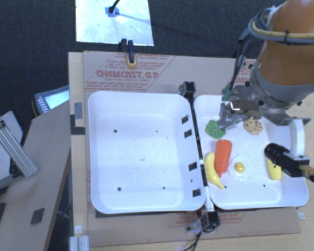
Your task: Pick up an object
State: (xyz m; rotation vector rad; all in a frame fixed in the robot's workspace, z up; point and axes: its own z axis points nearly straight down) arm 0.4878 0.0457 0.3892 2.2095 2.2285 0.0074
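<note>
One gripper [227, 118] hangs low in the right bin [251, 197], finger state indeterminate. Nearest object: green leaf [215, 129], touching or just beside at seven o'clock; carrot [223, 156] lies farther at six, long axis near upright.

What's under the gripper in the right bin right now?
The gripper sits directly above a green toy, near the bin's upper left. A cookie lies beside it. The arm covers the right bin's far corner, so anything there is hidden.
</note>
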